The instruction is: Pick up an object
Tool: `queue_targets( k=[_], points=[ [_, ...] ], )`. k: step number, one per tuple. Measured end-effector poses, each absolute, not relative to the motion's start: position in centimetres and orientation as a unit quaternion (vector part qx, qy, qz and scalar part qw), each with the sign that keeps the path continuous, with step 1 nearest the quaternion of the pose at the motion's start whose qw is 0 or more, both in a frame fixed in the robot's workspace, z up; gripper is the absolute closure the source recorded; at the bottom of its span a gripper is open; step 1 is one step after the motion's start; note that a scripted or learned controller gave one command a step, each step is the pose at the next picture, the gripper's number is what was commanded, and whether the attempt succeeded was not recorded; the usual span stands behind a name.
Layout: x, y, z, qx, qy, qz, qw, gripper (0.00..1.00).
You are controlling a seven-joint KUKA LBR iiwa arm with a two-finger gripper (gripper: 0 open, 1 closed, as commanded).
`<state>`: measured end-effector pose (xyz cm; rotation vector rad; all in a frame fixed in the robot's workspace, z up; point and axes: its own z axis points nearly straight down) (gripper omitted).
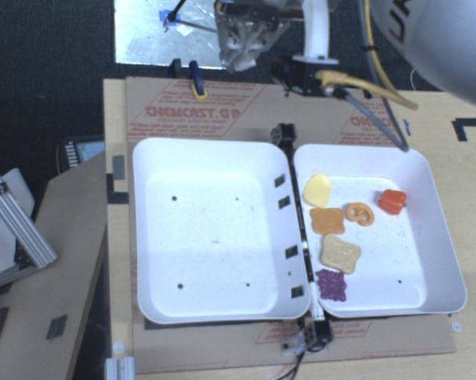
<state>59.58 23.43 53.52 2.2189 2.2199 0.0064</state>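
Several small toy foods lie in the right bin [439, 244]: a yellow piece [317, 189], an orange piece [327, 221], a brown pretzel [359, 213], a red piece [392, 201], a slice of toast [340, 253] and a purple grape bunch [331, 284]. They cluster in that bin's left half, except the red piece further right. My gripper [243, 47] hangs high at the top of the view, beyond the far rim of the left bin [146, 236], well away from every object. Nothing shows in its grasp.
The two white bins sit side by side on a cardboard sheet [222, 109], joined by a black-clipped divider [291, 204]. A blue and yellow clamp [196, 81] stands at the sheet's far edge. Yellow and grey cables [364, 93] trail from the arm at the upper right.
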Motion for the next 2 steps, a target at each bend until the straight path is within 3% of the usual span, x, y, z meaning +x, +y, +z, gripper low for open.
queue_targets(
  k=[1,2],
  points=[
    [54.3,16.7,52.0,0.708,0.706,-0.0008,0.000,1.00],
    [55.4,21.7,41.6,0.705,0.710,-0.0031,-0.002,1.00]
  ],
)
